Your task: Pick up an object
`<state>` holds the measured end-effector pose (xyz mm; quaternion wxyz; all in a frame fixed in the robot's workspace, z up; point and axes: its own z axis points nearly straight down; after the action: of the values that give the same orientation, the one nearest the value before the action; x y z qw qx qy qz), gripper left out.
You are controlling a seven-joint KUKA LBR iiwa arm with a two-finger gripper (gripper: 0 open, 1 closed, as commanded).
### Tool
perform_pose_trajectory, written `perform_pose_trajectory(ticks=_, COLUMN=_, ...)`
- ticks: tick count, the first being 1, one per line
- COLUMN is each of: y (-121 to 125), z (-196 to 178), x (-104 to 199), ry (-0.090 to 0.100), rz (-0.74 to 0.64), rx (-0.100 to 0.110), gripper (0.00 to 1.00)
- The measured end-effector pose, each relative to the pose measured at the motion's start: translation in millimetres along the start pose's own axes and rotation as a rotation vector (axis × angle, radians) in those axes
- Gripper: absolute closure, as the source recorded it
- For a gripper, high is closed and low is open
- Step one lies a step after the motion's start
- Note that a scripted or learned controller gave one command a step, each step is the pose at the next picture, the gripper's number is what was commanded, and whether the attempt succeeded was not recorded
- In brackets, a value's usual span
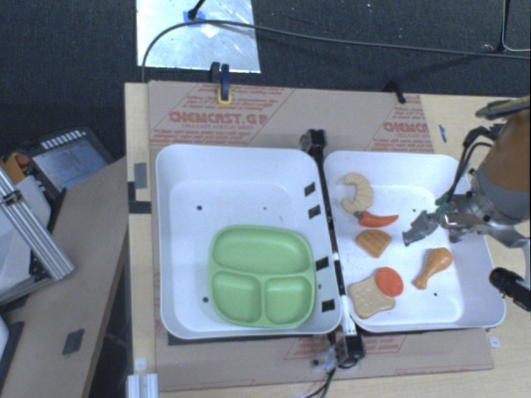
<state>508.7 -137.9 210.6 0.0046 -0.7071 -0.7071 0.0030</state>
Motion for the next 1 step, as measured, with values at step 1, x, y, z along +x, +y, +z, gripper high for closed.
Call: perform_pose_trajectory(ticks=1, y=2.8, z=-6.0, x=0.3, ry=-0.002, rz=-0.003, rx=-0.012, gripper=0.00)
